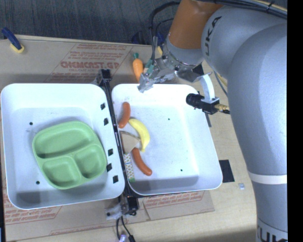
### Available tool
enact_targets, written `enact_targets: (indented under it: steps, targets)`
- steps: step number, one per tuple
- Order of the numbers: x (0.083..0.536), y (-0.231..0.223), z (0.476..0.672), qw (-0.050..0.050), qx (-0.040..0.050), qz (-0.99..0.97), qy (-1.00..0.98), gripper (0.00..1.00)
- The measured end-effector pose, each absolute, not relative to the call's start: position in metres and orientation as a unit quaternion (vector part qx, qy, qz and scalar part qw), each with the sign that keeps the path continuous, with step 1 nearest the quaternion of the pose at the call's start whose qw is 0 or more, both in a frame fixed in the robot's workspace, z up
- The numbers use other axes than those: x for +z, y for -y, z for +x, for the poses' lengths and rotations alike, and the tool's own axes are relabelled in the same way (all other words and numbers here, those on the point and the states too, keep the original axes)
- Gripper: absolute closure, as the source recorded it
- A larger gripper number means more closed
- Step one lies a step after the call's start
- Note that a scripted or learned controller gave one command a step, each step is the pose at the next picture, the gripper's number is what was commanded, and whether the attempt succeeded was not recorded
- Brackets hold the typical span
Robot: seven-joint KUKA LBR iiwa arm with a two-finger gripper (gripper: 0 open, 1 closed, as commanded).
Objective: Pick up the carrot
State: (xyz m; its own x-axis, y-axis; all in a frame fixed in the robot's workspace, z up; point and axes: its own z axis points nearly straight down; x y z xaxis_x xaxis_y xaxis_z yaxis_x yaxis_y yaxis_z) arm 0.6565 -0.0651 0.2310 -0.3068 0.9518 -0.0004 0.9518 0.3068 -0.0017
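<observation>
The carrot (137,69), small and orange with a green top, lies on the cardboard just beyond the far rim of the right bin (207,150), outside both bins. My gripper (145,83) hangs over that far rim, right beside the carrot's near end on its right. I see nothing clearly held in it, and I cannot tell whether it touches the carrot.
Along the right bin's left side lie an orange sausage (123,114), a banana (141,133), a second sausage (142,162) and a small patterned packet (128,167). The left bin (12,110) holds a green divided plate (68,153). A blue-and-yellow clamp (13,40) sits far left.
</observation>
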Motion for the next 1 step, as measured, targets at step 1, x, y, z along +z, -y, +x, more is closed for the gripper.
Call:
enact_targets:
  steps: [1]
  targets:
    - [0.1914, 0.0006, 0.6335, 0.002, 0.0013, -0.645, 0.765, 1.00]
